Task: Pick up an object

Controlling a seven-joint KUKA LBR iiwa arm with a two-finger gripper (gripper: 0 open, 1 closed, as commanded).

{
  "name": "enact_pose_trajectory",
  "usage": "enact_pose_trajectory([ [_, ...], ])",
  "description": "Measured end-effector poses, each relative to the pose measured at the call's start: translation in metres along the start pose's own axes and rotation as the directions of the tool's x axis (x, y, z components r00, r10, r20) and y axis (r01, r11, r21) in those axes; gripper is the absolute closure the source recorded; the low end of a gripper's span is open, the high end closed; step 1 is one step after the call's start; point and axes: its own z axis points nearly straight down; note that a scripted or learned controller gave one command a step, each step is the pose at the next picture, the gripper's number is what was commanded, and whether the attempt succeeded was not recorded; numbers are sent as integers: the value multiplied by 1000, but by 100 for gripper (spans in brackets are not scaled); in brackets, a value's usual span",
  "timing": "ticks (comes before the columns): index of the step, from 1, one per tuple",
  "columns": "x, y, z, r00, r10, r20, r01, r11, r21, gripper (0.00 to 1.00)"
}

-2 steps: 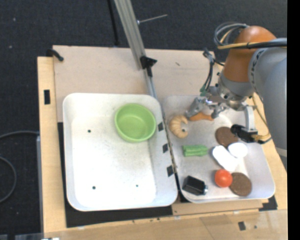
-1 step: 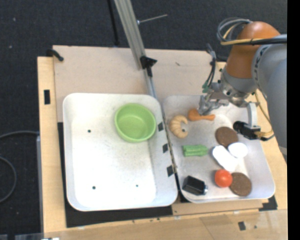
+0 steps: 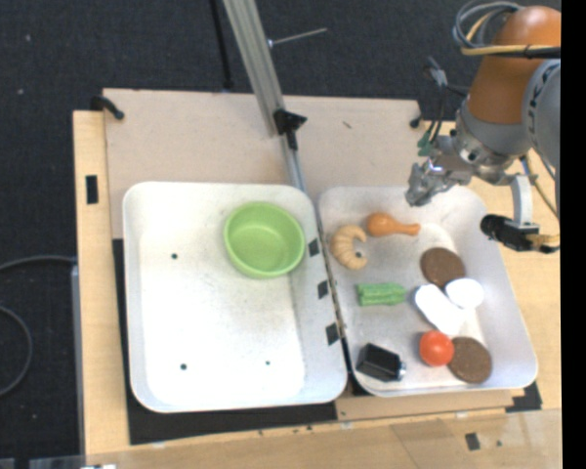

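Observation:
My gripper hangs over the far edge of the right bin, just above and right of an orange gourd-shaped object; nothing shows between its tips. The right bin also holds a tan croissant, a green block, a brown disc, two white pieces, a red ball, a second brown disc and a black block.
A green bowl sits in the left bin near its far right corner. A metal pole slants up from between the bins. The arm's grey body and orange band stand at the right.

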Motion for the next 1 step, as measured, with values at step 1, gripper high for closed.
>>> enact_pose_trajectory([
  [1,-1,1,0,1000,-1,-1,1,1000,6,100],
])
